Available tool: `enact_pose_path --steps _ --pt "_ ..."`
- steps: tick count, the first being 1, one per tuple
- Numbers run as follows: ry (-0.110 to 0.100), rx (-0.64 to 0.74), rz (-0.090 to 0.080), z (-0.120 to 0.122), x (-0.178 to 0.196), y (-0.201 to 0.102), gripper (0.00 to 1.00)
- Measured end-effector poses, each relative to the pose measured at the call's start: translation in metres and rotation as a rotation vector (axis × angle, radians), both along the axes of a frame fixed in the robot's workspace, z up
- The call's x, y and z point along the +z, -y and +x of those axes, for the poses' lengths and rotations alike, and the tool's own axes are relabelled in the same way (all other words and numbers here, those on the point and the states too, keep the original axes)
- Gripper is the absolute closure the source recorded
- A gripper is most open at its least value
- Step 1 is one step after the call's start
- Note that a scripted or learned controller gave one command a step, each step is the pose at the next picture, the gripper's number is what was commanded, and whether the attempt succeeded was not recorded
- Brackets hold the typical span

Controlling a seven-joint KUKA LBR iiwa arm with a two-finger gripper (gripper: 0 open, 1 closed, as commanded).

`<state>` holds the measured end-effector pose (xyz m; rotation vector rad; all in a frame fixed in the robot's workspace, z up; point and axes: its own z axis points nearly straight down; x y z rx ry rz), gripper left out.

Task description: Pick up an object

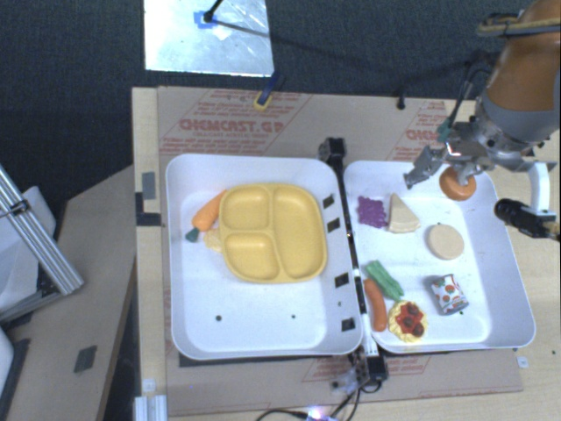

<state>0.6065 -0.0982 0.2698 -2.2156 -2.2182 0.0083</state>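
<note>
My gripper [444,166] hangs over the far right corner of the right bin [504,274]. Directly beneath it, partly covered by it, is an orange round piece [458,187]. Whether the gripper touches it I cannot tell. Elsewhere in this bin lie purple grapes [372,211], a pale wedge [402,215], a round beige biscuit [445,241], a green bean pod [384,279], an orange sausage [376,304], a small pizza [408,320] and a little patterned carton [448,293].
The left bin [188,310] holds a yellow divided plate [266,232] with a carrot [205,213] against its left rim. A black divider [344,226] runs between the bins. A shiny metal sheet [209,23] lies beyond the bench.
</note>
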Motion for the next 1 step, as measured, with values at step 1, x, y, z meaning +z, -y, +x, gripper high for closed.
enact_pose_path --steps 1 --pt "0.01 0.002 -0.001 0.0018 0.0055 0.0 0.0"
